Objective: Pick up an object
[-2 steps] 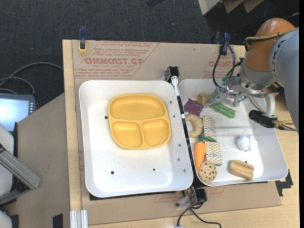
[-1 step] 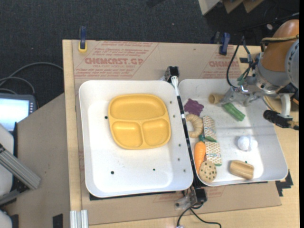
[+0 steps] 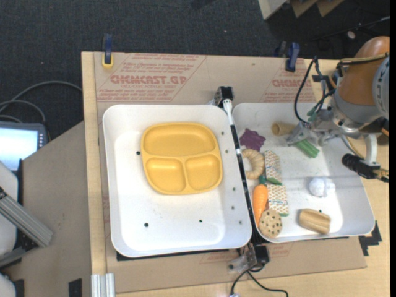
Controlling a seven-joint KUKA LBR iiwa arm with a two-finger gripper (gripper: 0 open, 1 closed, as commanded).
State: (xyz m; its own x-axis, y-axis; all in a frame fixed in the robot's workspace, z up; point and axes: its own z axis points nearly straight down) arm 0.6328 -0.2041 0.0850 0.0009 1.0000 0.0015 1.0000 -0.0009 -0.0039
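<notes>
My gripper (image 3: 307,135) hangs low over the back of the right bin (image 3: 362,212), right above a green block (image 3: 307,148) that lies on the bin floor. Whether it touches the block is unclear. A tan cork-like cylinder (image 3: 281,129) lies just to its left and a purple piece (image 3: 252,138) further left. A white ball (image 3: 317,187) and a brown bread roll (image 3: 314,221) lie nearer the front. Along the bin's left wall lie a beige ring (image 3: 252,163), two patterned wafers (image 3: 272,164), a carrot (image 3: 260,198) and a cookie (image 3: 270,223).
The left bin (image 3: 124,215) holds a yellow divided plate (image 3: 182,156). The arm's orange and grey body (image 3: 362,82) and its cables stand over the right bin's back right corner. Blue clamps (image 3: 291,55) grip the bench's back edge.
</notes>
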